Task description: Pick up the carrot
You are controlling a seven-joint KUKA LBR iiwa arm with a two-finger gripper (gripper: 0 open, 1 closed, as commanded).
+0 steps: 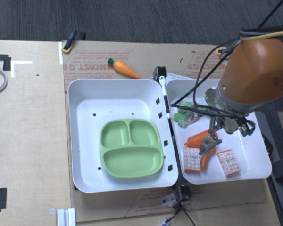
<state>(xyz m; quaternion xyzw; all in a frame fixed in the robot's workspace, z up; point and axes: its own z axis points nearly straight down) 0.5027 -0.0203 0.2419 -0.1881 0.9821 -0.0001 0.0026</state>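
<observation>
Cardboard (96,55) behind left bin (79,102): carrot (124,69), well apart from gripper (208,146) over right bin (255,169), opening unclear.

The end effector (208,144) sits low in the right bin (259,168), hemmed in: an orange toy (198,138) touching on its left, two small cartons (192,159) just below, green item (181,119) above-left. The bin's far-right floor lies open.
</observation>
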